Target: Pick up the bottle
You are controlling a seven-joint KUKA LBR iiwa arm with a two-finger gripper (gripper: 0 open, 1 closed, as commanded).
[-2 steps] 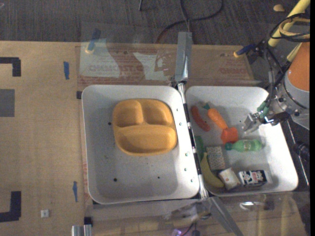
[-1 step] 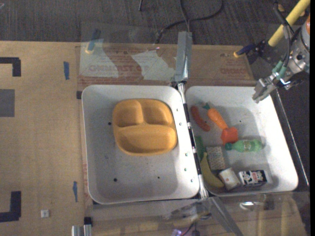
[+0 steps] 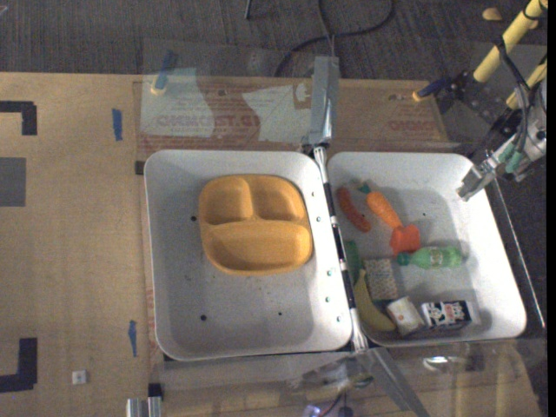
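Note:
The green bottle [image 3: 432, 256] lies on its side in the middle of the right bin [image 3: 434, 176], its length running left to right. A red object [image 3: 406, 237] touches its left end. My gripper [image 3: 476, 183] hangs over the bin's upper right corner, at the rim, well up and to the right of the bottle. Nothing shows in the gripper.
The right bin also holds a carrot [image 3: 380, 207], a red sausage-like piece [image 3: 353, 208], a banana [image 3: 369, 307], a small packet [image 3: 380, 276], a white cup [image 3: 404, 314] and a small carton [image 3: 445, 313]. An orange divided plate [image 3: 254, 224] lies in the left bin [image 3: 174, 302].

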